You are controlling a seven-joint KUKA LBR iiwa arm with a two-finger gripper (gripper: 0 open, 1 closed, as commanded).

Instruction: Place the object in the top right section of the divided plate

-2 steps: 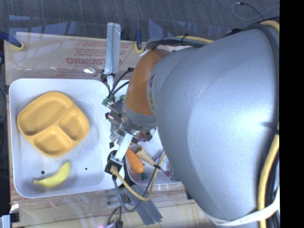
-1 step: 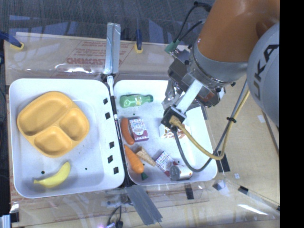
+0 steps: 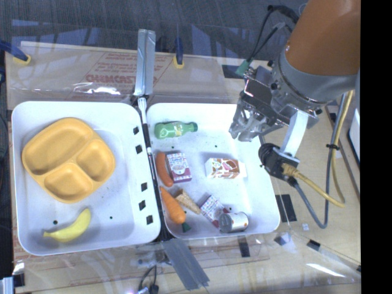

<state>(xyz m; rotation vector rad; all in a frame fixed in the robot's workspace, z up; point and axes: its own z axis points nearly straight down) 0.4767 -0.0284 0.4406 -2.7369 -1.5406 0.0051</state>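
Divided yellow plate (image 3: 67,158) is sitting upper left in the left bin (image 3: 122,225), one banana (image 3: 67,226) lying below it. Gripper (image 3: 248,129) is hovering over the right bin's (image 3: 260,207) upper right; its grasp can't be told. Under it are lying one green bottle (image 3: 174,129), two carrots (image 3: 165,170), two cartons (image 3: 223,168) and a can (image 3: 234,221).

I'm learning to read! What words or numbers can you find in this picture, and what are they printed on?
Clear sheet behind the bins: red printing, too blurred to read.
Small red-and-white box: printing too small to read.
White carton: a picture and marks, unreadable.
Green bottle: a pale label, no letters legible.
Patterned packet by the silver can: unreadable.
Nothing here can be quoted for sure.
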